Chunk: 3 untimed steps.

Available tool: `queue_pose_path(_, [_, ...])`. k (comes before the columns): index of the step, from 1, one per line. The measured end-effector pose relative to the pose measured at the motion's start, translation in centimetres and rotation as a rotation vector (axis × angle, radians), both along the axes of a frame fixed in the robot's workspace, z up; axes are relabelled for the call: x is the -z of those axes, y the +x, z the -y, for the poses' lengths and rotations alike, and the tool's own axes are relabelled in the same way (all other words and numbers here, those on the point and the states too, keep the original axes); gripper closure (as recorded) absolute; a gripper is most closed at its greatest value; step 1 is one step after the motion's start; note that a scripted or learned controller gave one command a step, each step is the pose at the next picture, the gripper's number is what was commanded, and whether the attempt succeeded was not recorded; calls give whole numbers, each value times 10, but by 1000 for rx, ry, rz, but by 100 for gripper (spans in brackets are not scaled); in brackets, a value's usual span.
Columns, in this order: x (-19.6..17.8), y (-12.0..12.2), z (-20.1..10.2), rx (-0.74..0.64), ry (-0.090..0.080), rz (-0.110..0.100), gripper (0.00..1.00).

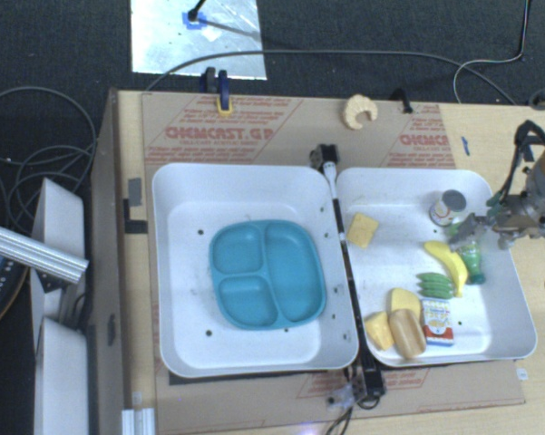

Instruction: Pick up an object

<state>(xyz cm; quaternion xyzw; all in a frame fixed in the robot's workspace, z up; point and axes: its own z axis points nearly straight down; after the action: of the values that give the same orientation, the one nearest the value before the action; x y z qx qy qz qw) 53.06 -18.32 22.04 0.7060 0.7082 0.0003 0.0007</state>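
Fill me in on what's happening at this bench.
A robot arm reaches in from the right, and its gripper hangs over the far right part of the right bin, close to a yellow banana and a green object. That bin also holds a small can, a yellow wedge, a green pod, a bread roll and a small carton. The left bin holds a blue divided plate. Nothing looks lifted yet.
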Motion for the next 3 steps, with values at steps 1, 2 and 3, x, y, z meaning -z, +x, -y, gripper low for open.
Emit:
queue_pose_path(1, [95, 15, 23, 2, 1, -2, 0])
queue_pose_path(2, [124, 6, 23, 2, 0, 0, 0])
queue_pose_path(3, [113, 7, 24, 2, -1, 3, 100])
